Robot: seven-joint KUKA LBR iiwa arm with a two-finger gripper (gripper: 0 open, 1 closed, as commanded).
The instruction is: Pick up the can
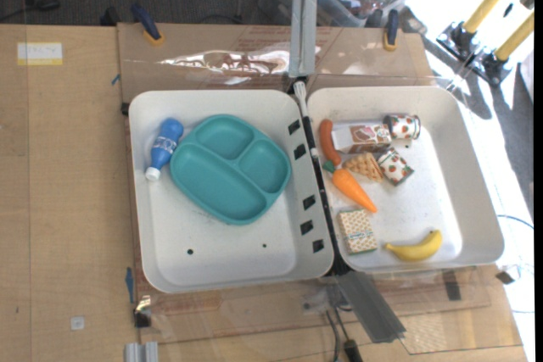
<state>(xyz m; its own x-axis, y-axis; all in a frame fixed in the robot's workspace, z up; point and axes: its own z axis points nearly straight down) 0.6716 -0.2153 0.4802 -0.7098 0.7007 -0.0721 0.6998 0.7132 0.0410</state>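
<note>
Can [402,127] lay on its side in the right bin [475,182], toward the bin's 1 o'clock corner, red-and-white patterned, touching nothing above it. Just at its 9 o'clock sat a small brown-labelled box [362,136]; at its 6 o'clock, a patterned cube [395,168] and a cracker-like piece [366,166]. Further out: a sausage [327,141], a carrot [353,188], a square packet [357,231], and a banana [416,247] near 5 o'clock. Left bin [153,263] carried a teal divided plate [231,168] and a blue bottle [163,147]. End effector's state: cannot tell. Judgement: pick not begun; approach, grasp and lift all remained.
</note>
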